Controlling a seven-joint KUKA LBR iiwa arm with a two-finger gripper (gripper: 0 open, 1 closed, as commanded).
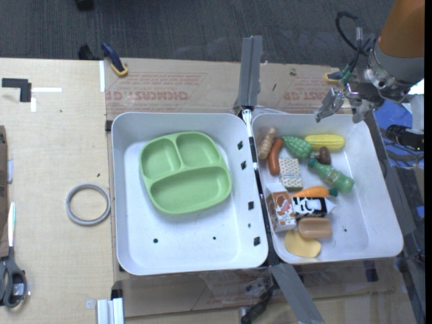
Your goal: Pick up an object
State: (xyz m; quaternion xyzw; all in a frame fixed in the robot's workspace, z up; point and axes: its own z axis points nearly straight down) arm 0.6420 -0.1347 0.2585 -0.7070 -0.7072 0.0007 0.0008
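Observation:
The right bin (378,181) holds several toy foods: a yellow corn cob (324,141), a green leafy piece (295,146), a red sausage (274,156), a green bottle (333,175), a carrot (312,192), a small carton (280,208) and a tan bread piece (314,229). My gripper (343,108) hangs above the bin's far edge, up and to the right of the corn. Its two fingers are spread open with nothing between them.
The left bin (128,235) holds a green divided plate (185,172). On the bench to the left lie a tape ring (88,203) and scissors (10,279). A blue clamp (115,59) sits at the back. Cables hang beside the wrist at the right.

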